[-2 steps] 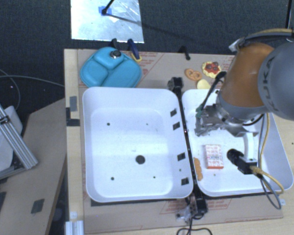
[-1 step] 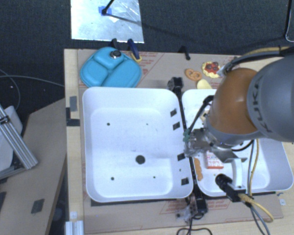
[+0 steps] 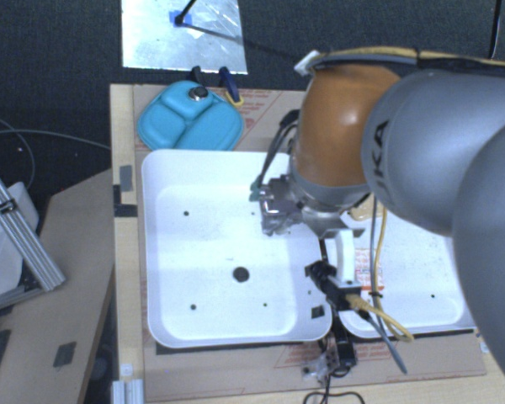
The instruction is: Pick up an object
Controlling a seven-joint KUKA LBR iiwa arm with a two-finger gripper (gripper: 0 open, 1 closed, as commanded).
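Writing: letters "KA" legible on the grey arm (image 3: 438, 141) casing, right of centre, reading sideways; the rest of the word is cut off by the curve. Red print on the cardboard sheet (image 3: 261, 108) under the bins, too small to read. A white pack with red-orange print (image 3: 364, 266) lies in the right bin (image 3: 429, 310), text unreadable.

Surroundings: 2 white bins on the table (image 3: 76, 225). Left bin (image 3: 202, 251) centre frame, with a dark round spot (image 3: 241, 274) on its floor and a few small dark dots. Blue plastic container (image 3: 190, 118) just above the left bin, touching its upper rim. Shiny metal plate (image 3: 182, 22) at upper left of centre, with a blue clip on it. Aluminium frame rail (image 3: 17, 234) at far left.

In the way: the orange band (image 3: 341, 124) and wrist cover most of the right bin's upper left part and the divide between bins. Black cable clips and yellow wires (image 3: 374, 314) hang over the bins' lower edge.

Tool (image 3: 273, 209): sits over the left bin's upper right area, seen from above; whether its fingers are apart or together cannot be told.

Task's thing: the white pack lies lower right of the tool, near it, partly hidden by the wrist
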